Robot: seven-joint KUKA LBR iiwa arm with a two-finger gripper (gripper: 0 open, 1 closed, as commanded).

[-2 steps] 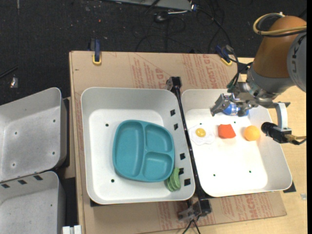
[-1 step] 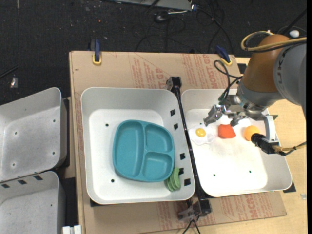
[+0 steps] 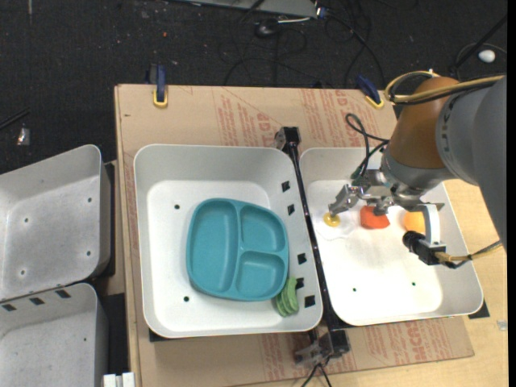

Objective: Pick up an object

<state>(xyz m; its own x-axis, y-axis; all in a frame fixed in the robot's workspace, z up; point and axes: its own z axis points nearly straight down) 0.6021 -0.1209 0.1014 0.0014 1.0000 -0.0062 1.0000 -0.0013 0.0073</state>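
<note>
Two white bins are sitting side by side. In the right bin (image 3: 419,297), the gripper (image 3: 367,200) is hanging just above an orange piece (image 3: 372,218) near the far wall; whether it is clenched, I cannot tell. A teal plate (image 3: 238,250) is filling the left bin (image 3: 161,232).

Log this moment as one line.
arm: over right bin | tool: low beside orange item | grasp: unconfirmed | left bin: teal plate

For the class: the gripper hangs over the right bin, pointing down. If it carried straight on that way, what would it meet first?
Most likely the orange object, which lies right beneath the gripper on the right bin floor. Depth is hard to judge from this slanted view, so it might instead touch bare floor just beside it.
</note>
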